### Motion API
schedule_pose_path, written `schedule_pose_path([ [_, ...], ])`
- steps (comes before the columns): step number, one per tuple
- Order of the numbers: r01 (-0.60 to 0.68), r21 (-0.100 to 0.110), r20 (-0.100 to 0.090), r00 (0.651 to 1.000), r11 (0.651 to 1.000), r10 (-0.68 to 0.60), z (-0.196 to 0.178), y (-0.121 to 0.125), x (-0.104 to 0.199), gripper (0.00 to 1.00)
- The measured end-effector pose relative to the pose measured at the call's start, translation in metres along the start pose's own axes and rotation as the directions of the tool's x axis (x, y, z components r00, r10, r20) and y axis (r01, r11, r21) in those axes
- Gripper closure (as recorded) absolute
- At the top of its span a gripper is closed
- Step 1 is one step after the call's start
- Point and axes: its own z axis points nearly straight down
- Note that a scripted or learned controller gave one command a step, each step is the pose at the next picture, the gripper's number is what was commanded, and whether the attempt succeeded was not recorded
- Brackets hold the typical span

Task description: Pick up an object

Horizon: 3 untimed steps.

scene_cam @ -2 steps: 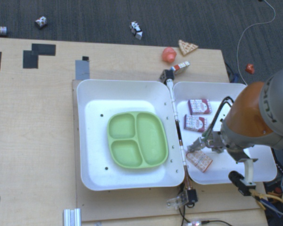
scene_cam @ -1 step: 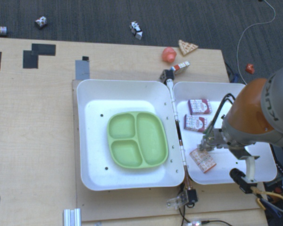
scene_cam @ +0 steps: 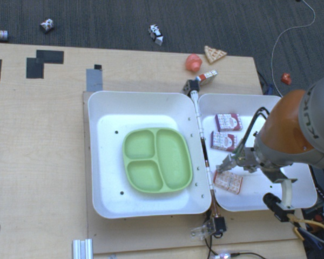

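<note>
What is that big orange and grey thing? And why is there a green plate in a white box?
That big thing is a robot arm. A camera up above the bench looks down on it, and the arm reaches in from the right side of the picture. At its end is a claw for picking things up.

On the bench sit two shallow white bins. The left bin holds a green plate with three sections. The right bin holds three small red and white packets, and the claw hangs just above the nearest one. I can't tell from here if the claw is gripping anything.

Behind the bins, a little red ball and a toy pizza slice lie near the bench edge.
</note>
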Motion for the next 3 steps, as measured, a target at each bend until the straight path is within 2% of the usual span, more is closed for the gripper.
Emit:
schedule_pose_path([
  [1,-0.001,0.007,-0.001,1.000,1.000,0.001,0.012,-0.003,-0.002,0.00],
  [2,0.002,0.001,-0.002,1.000,1.000,-0.002,0.000,0.000,-0.002,1.00],
  [3,0.001,0.001,-0.002,1.000,1.000,-0.001,0.000,0.000,-0.002,0.00],
])
